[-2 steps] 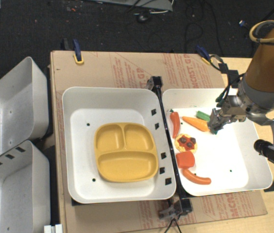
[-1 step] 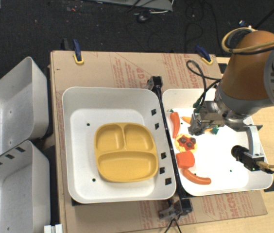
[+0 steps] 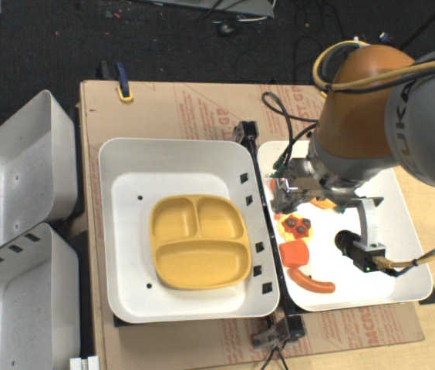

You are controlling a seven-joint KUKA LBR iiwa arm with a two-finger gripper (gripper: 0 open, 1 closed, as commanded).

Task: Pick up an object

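My gripper (image 3: pixel 285 193) hangs low over the left part of the right bin (image 3: pixel 404 282), under the grey wrist and orange band. Just below it lies a small orange-yellow toy food with dark spots (image 3: pixel 295 225). A red block (image 3: pixel 295 253) sits in front of that, and a reddish sausage (image 3: pixel 311 283) lies near the bin's front. An orange piece (image 3: pixel 324 203) peeks out beside the wrist. The arm hides the back of this bin. Nothing can be seen held in the gripper.
The left bin (image 3: pixel 117 206) holds a yellow divided plate (image 3: pixel 200 241). A black divider with clips (image 3: pixel 262 230) runs between the bins. A black camera unit with cable (image 3: pixel 359 251) hangs from the wrist over the right bin. Grey bins (image 3: pixel 17 176) stand at the far left.
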